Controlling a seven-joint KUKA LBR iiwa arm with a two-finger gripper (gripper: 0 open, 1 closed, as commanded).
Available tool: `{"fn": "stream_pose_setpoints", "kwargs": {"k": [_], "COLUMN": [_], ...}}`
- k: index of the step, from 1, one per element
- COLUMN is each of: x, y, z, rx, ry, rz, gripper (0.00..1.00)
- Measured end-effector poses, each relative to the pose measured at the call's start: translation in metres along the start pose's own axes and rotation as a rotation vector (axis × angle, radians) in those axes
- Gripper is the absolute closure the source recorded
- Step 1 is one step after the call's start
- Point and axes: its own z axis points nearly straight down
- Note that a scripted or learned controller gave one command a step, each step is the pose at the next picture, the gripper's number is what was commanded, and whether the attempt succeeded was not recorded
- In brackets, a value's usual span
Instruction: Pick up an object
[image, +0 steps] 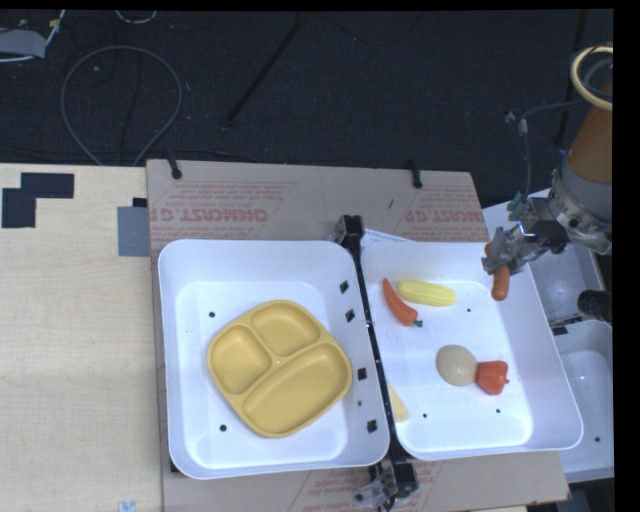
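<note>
Looks like the pick is pretty much made. The gripper (503, 262) sits over the upper right corner of the right bin (545, 425), and there's a small orange sausage-shaped piece (499, 285), maybe a toy hot dog or carrot, hanging down from it. The top end of that piece sits between the jaws, which are closed down narrow on it, and the lower end dangles free over the bin's right rim area. From this angle it seems to be off the bin floor, though I can't say for sure how high. So I'd call the grab done; what's left is really just showing it holds.

Everything else is sitting in the right bin untouched: a toy corn cob (427, 293) with a red chili pepper (400, 302) just beside it near the divider, and lower down a beige round thing (456, 365) touching a small red piece (491, 376). There's also a pale yellow bit (398, 405) tucked against the divider.

The left bin (190, 440) has a yellow divided plate (279, 367) lying in it, well away from the arm.
</note>
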Motion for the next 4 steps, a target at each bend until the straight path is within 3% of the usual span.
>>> {"fn": "stream_pose_setpoints", "kwargs": {"k": [3, 4], "x": [0.138, 0.198], "y": [-0.046, -0.054], "z": [0.014, 0.033], "rx": [0.005, 0.006], "ry": [0.002, 0.002], "rz": [-0.003, -0.004], "gripper": [1.0, 1.0]}}
